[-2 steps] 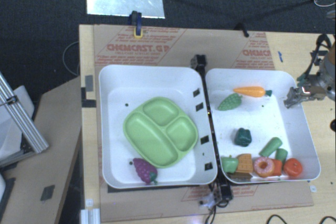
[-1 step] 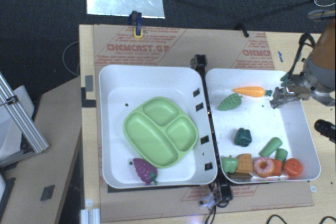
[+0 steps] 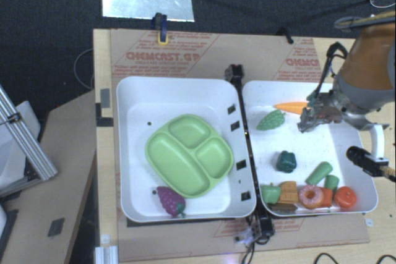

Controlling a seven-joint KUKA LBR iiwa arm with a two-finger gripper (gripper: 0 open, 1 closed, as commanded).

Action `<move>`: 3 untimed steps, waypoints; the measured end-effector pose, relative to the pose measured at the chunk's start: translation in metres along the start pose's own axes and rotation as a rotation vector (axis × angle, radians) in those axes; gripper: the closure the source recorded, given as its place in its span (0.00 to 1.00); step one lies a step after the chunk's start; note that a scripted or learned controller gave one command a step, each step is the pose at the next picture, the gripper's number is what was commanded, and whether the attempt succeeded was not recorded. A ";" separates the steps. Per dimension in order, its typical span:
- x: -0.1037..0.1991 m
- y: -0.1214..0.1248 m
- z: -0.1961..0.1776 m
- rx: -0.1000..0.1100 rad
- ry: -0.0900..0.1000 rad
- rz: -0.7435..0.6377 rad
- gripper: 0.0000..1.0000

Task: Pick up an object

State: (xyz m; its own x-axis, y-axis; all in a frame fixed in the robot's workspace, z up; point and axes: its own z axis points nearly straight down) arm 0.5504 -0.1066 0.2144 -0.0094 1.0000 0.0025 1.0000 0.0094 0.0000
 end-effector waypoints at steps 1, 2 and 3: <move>0.044 -0.005 0.000 0.000 0.000 0.000 1.00; 0.037 0.001 -0.020 -0.003 -0.003 0.004 1.00; 0.038 0.003 -0.002 0.000 -0.003 0.005 1.00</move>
